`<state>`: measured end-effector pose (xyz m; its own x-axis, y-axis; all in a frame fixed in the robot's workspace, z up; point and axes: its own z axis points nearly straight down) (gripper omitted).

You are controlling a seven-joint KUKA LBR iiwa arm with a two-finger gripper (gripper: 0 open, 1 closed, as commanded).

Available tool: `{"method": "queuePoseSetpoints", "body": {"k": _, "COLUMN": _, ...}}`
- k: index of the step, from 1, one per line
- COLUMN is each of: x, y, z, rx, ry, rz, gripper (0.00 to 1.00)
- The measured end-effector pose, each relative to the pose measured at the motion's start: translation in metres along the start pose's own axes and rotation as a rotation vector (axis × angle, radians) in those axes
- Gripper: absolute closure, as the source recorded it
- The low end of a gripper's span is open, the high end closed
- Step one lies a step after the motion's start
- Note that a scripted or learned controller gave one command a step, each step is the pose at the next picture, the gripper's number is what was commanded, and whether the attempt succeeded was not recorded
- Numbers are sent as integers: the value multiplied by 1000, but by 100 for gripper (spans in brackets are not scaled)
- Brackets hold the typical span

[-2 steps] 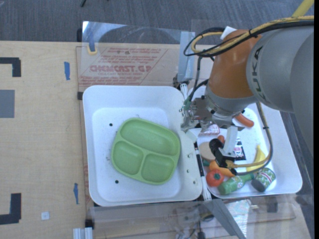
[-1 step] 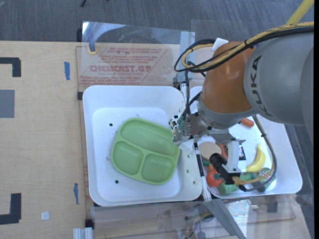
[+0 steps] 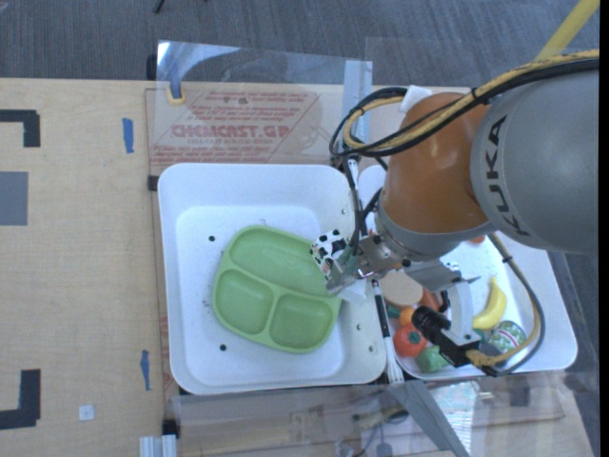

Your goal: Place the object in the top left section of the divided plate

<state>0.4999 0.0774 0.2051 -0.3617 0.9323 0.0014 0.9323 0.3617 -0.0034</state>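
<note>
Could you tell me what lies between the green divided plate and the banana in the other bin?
In the camera view, between the divided plate and the banana lie the black-and-white object, the gripper, the bins' adjoining walls and an orange toy.

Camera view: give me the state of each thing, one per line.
Divided plate: flat in the left bin, sections bare.
Black-and-white toy: at the plate's right rim, by the hand; grip unclear.
Banana: lying in the right bin.
Red toy: lying in the right bin.
</note>
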Motion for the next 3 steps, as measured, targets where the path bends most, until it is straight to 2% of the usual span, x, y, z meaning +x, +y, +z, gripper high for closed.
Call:
{"method": "queuePoseSetpoints", "body": {"k": 1, "x": 0, "y": 0, "z": 0, "rx": -1, "ry": 0, "rz": 0, "gripper": 0}}
{"method": "queuePoseSetpoints", "body": {"k": 2, "x": -1, "y": 1, "z": -10, "rx": -2, "ry": -1, "rz": 4, "gripper": 100}}
{"method": "queuePoseSetpoints", "body": {"k": 3, "x": 52, "y": -2, "z": -9, "rx": -2, "ry": -1, "rz": -395, "gripper": 100}}
